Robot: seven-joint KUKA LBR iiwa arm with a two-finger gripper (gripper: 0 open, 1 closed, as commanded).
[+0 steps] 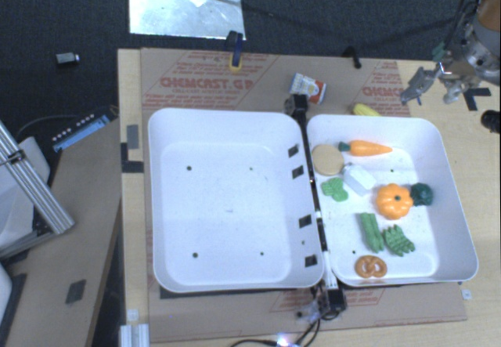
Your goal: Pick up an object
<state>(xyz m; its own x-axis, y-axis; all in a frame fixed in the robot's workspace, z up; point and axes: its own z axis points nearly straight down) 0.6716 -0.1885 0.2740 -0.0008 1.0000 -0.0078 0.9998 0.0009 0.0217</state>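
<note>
The right bin (450,181) holds several toy foods: a carrot (368,148), a tan round disc (327,157), a white block (360,179), a green leaf piece (335,189), an orange pumpkin (394,200), a dark green broccoli (421,194), a green pod (371,232), a green bumpy piece (398,241) and a pretzel (370,266). My gripper (434,91) hangs above the bench just beyond the right bin's far right corner. It is open, with nothing between its fingers.
The left bin (227,196) sits beside the right one, joined by a black-clipped divider (309,181). A yellow banana (365,110) and a small white-and-orange object (308,88) lie on the cardboard behind the bins. A blue-yellow clamp (234,50) stands at the far edge.
</note>
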